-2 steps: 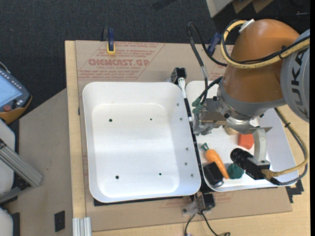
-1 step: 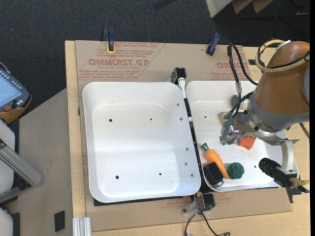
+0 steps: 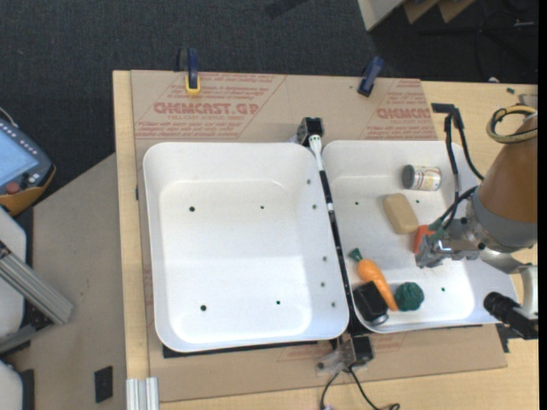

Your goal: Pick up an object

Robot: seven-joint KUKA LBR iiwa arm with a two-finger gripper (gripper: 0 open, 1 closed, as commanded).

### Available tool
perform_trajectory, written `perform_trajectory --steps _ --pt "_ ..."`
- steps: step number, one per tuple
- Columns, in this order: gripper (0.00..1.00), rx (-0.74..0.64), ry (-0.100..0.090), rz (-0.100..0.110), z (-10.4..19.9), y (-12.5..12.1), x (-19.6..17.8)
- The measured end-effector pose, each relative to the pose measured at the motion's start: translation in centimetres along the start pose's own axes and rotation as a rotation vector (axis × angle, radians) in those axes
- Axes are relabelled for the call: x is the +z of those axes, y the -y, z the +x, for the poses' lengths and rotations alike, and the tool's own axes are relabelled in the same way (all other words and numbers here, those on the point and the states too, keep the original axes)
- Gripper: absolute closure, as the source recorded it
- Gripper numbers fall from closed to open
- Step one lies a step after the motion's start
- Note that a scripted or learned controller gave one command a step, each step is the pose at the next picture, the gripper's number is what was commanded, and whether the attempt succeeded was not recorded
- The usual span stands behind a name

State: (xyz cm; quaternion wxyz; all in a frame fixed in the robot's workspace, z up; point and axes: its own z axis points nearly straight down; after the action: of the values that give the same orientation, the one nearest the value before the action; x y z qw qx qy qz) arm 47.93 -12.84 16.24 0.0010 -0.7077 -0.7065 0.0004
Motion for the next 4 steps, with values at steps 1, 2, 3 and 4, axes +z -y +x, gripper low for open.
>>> perform_trajectory --steps 1,2,3,4 --pt "1.00 -0.005 0.004 -0.019 1.7 -0.2 -14.7" --pt "1.00 -0.005 -0.001 0.001 7.4 0.0 -11.1" --pt "1.00 -0.005 -0.001 0.000 11.5 0.0 -10.7" --pt "1.00 -0.008 -0.001 -0.006 17.7 0.0 -12.9"
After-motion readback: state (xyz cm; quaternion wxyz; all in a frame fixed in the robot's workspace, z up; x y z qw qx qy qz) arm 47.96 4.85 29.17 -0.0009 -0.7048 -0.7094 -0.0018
